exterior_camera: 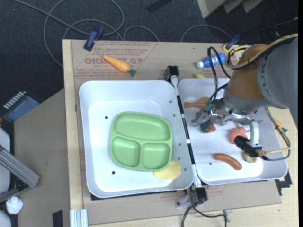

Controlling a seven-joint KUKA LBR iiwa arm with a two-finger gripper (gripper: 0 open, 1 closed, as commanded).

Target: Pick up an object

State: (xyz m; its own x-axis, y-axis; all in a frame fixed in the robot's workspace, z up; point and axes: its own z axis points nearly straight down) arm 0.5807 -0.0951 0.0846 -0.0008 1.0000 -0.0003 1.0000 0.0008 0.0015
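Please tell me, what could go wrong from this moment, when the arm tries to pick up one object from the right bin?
1. The end effector sits low among crowded small toys near the right bin's left wall, so it may pinch two at once or none.
2. The sausage is rounded and could roll away if nudged.
3. The cables hanging off the wrist might sweep the orange-pink toy.

Robotics lab, plywood bench (pixel 113 56), white bins (pixel 90 108), loose cables (pixel 71 18)

Dark carpeted floor (pixel 38 41) all round the tan tabletop (pixel 75 141). Thin grey cables (pixel 71 13) looped beyond its far edge; aluminium rail (pixel 16 167) lying off its left side.
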